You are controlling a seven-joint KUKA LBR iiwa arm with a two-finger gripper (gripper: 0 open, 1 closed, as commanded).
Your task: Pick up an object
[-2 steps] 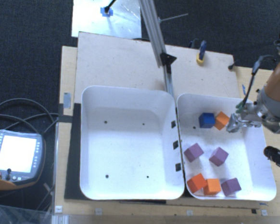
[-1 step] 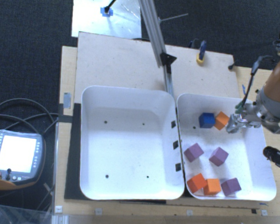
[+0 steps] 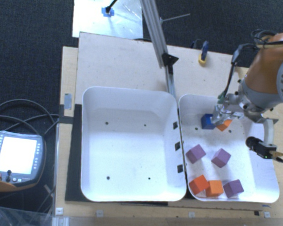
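pendant (image 3: 13, 161) left of bench | yellow clamp (image 3: 203, 59) at back | left bin (image 3: 88, 145)

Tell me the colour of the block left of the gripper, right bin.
Blue. The block sits beside the gripper, clearest in the camera view.

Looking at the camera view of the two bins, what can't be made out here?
- Pincer: the wrist above covers its tips, so open or shut is unclear.
- Blue block and orange block under it: partly covered; whether either is gripped is unclear.
- Arm: cut off by the right edge.
- Handheld screen: too washed out to read.
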